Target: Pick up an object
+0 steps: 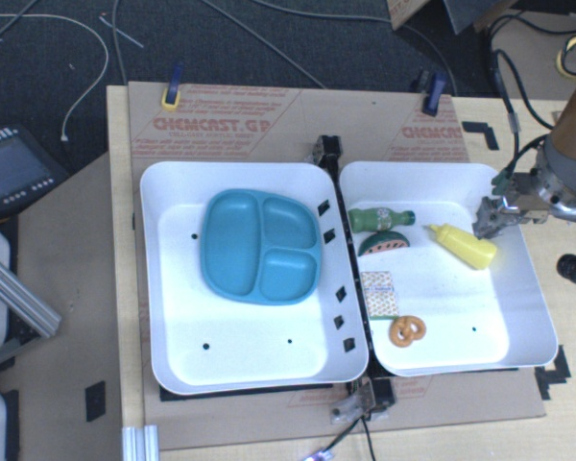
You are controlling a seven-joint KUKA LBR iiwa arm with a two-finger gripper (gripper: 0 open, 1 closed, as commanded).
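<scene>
Two white bins are seen side by side on the bench. The left bin (173,344) holds a blue divided plate (261,246), lying flat toward its far side. The right bin (518,339) holds five small things: a green bottle (379,219) lying on its side by the far left wall, a watermelon slice (384,242) just near of it, a patterned packet (378,292) by the left wall, a pretzel (407,330) toward the near edge, and a yellow bottle (466,245) lying tilted toward the far right. The yellow bottle is plain, with a narrow spout pointing left. The arm is seen entering from the right, its gripper (490,219) low over the bin's right wall, just beside the yellow bottle. Whether the gripper is parted or closed cannot be told.
</scene>
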